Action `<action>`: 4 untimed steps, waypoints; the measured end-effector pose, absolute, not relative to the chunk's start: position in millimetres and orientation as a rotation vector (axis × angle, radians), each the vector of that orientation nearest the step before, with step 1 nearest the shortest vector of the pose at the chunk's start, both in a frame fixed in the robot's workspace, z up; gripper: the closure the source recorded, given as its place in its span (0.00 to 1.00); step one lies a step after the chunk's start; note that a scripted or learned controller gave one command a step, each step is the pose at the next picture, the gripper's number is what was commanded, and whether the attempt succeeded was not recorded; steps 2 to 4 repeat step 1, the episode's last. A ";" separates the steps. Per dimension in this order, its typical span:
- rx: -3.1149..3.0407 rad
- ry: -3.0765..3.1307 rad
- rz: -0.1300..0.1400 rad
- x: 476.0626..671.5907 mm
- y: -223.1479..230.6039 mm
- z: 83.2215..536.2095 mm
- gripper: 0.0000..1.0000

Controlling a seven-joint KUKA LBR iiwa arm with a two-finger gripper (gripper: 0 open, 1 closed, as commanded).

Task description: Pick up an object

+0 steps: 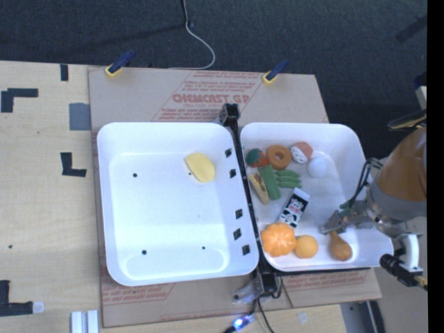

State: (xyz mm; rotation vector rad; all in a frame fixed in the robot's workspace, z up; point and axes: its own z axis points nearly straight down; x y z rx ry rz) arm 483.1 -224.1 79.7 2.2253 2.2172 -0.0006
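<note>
My hand hangs low over the right bin, near its right wall. I cannot tell how it is set, spread or pressed together. The nearest thing is the brown pear-shaped piece, lying just below my hand toward the near rim, its narrow neck pointing up toward me and its fat end toward the rim, so its long axis runs roughly along my line of reach. To its left lie a small orange ball, then a ribbed orange pumpkin, and the black-and-white carton above them. The bin floor is smooth and white. The left bin holds a yellow slice, well apart from me.
</note>
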 end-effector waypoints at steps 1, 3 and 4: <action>2.218 2.221 0.001 493.0 -223.5 137.2 1.00; 2.218 2.221 0.001 493.0 -223.5 137.2 1.00; 2.218 2.221 0.001 493.0 -223.5 137.2 1.00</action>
